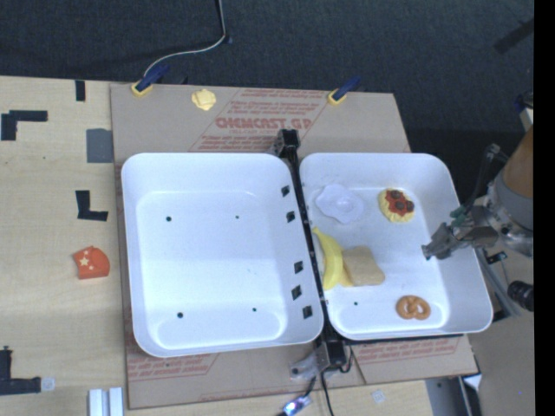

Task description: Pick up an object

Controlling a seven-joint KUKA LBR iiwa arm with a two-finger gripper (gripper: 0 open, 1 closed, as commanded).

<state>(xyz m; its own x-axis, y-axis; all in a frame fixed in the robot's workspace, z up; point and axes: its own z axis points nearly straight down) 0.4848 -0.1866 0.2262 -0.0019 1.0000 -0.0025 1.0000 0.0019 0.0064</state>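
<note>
Objects for picking are lying in the right bin point(451, 189): a clear plastic piece point(338, 204) near its upper left, a small pizza-like toy point(396, 204) to its right, a banana point(329, 258) along the divider touching a tan bread slice point(362, 266), and a pretzel point(413, 308) near the lower right corner. The gripper point(438, 245) is hovering at the bin's right rim, its fingers looking empty, though whether they are spread or closed is impossible to tell. The left bin point(139, 180) is sitting beside it. On the counter point(43, 198) a red toy point(92, 263) is lying, well apart.
</note>
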